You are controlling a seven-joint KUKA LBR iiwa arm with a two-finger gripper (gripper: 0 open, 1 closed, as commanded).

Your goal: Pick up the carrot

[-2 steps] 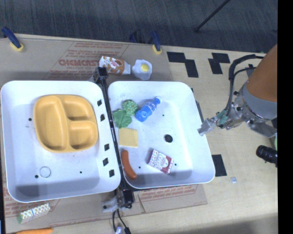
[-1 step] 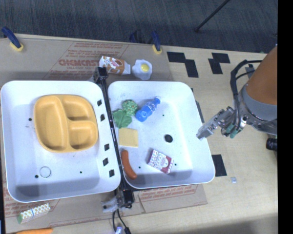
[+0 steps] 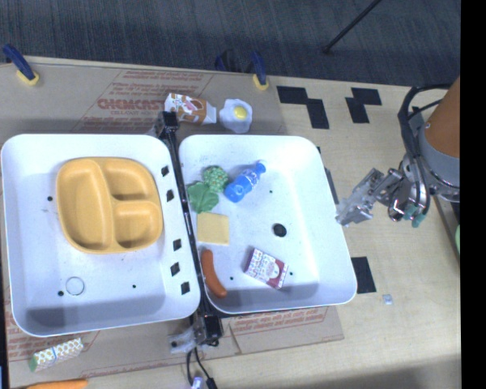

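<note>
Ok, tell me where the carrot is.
The carrot lies in the right bin, near corner by the divider, just below the cheese and left of the red box.

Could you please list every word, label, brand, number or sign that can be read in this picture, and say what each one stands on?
"CHEMCAST": red print on the cardboard sheet under the bins; the smaller line below it is too blurred to read.
Small red packet in the right bin: printing too small to read.
Brown and white carton behind the bins: label blurred.
Wrapper at the front left: unreadable.
</note>
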